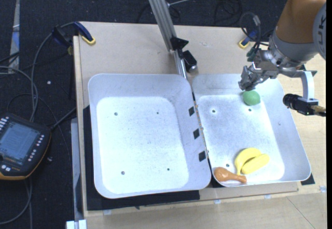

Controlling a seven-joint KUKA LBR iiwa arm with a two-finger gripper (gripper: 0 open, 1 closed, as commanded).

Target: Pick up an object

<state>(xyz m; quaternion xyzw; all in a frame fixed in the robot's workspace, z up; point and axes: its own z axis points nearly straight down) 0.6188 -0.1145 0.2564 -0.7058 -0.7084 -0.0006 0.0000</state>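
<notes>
Grey arm (303, 20) reaches in from right, wrist angled down-left, end effector (248, 84) low.

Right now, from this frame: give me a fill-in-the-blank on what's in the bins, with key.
1. The green ball lies in the ____ bin.
2. The gripper is right above the ____ ball.
3. The banana lies near the orange ____.
4. The arm has an ____ band above the wrist.

Missing words: right; green; toy; orange
</notes>
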